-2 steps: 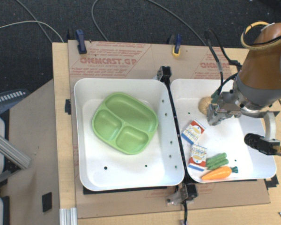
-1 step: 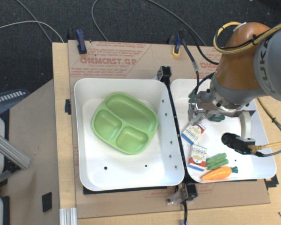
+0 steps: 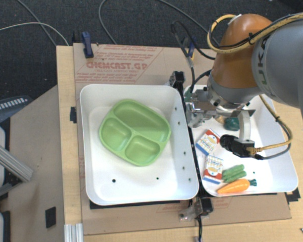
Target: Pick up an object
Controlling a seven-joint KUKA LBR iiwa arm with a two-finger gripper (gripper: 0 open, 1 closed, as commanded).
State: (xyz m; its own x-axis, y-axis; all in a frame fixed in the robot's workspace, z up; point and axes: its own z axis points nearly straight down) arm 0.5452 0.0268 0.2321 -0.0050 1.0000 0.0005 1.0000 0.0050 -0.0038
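A divided plate [image 3: 135, 132] lies in the left bin [image 3: 91, 150]. In the right bin [image 3: 285, 175], a carton [image 3: 207, 143] sits behind a second carton [image 3: 213, 167], with a pea pod [image 3: 234, 173] and carrot [image 3: 233, 186] to their right.

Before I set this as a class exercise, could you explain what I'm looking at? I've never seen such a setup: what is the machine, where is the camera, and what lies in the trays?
There is one picture, taken by a fixed camera above the bench, looking down at a slant. The big grey and orange machine is a robot arm reaching in from the right. Its job is to pick something up with the gripper at its end.

Two shallow white bins sit side by side. The left bin holds a green divided plate. The right bin, under the arm, holds two small cartons, a green toy vegetable, an orange toy carrot and a teal object close to the gripper.

The wrist hides the gripper's tip, so I cannot tell whether anything is held.
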